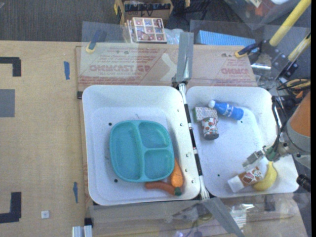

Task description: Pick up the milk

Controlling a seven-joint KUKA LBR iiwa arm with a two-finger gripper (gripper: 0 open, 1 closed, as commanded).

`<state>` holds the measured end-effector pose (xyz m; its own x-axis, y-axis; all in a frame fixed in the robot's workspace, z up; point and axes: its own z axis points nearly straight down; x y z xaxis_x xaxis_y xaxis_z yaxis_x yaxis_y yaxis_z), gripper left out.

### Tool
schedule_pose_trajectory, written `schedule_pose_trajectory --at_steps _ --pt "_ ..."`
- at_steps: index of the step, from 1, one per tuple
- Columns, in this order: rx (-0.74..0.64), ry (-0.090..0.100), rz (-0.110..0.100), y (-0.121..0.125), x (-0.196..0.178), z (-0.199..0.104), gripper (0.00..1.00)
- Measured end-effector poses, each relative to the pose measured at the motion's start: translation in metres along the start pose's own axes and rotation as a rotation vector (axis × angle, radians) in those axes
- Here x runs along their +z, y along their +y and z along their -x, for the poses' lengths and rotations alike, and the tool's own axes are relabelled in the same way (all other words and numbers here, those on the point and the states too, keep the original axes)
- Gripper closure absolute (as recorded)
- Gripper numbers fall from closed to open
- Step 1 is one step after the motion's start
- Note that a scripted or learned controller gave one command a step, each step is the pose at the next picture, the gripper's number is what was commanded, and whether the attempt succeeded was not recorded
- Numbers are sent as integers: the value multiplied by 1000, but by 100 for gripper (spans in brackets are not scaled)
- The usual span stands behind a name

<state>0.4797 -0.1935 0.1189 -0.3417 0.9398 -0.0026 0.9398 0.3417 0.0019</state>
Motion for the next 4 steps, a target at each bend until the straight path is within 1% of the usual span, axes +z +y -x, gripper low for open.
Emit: schedule_pose_trajectory --at_steps 1,2,3,4 --pt "-200 -2 2 17 31 -45 0" --pt "-257 -4 5 19 31 -46 0" --pt "-520 -3 3 3 10 -7 0" --pt "-618 -1 3 5 31 -9 0"
